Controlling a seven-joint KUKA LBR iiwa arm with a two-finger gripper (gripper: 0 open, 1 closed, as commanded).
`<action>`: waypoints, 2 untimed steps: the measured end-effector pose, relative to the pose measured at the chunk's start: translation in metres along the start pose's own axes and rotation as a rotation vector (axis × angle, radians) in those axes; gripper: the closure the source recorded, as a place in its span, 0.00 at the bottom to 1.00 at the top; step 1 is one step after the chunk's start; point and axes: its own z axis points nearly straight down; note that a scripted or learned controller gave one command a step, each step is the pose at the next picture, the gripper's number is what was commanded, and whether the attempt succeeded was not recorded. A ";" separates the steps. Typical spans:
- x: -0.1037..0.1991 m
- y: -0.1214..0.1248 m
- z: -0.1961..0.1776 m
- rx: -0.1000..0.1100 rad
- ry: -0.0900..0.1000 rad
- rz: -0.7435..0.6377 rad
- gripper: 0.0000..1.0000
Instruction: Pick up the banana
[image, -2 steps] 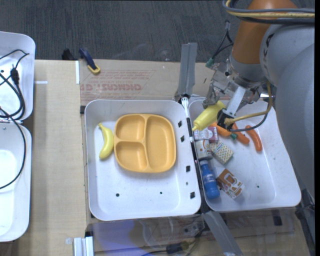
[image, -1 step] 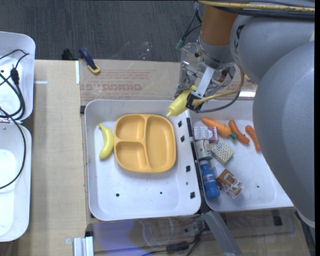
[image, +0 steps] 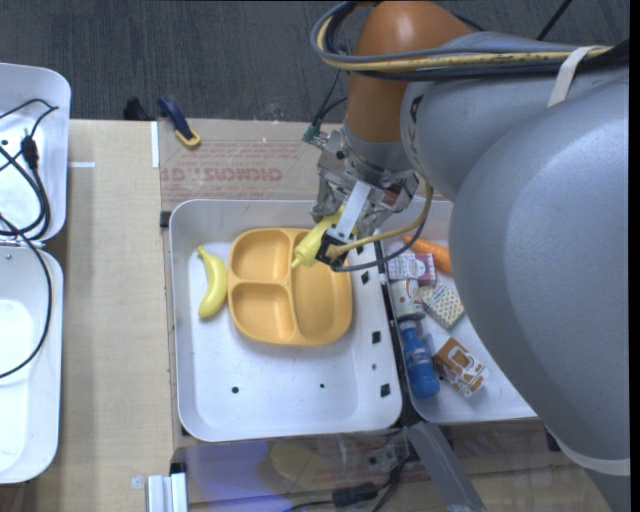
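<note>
A yellow banana (image: 211, 283) lies in the left white bin (image: 270, 400), along the left side of a yellow divided plate (image: 290, 287). My gripper (image: 336, 212) hangs over the bin's far edge, above the plate's upper right corner and well to the right of the banana. Its fingers are hidden under the wrist and its bracket. Nothing shows between them.
The right bin (image: 480, 400) holds a blue bottle (image: 418, 358), an orange carrot (image: 433, 255), and several small cartons (image: 443, 305). A cardboard sheet (image: 240, 165) lies behind the bins. The arm's grey body covers much of the right side.
</note>
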 end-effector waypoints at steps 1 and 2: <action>0.064 -0.020 -0.013 -0.002 0.001 0.086 1.00; 0.001 -0.017 -0.005 -0.001 0.000 -0.138 1.00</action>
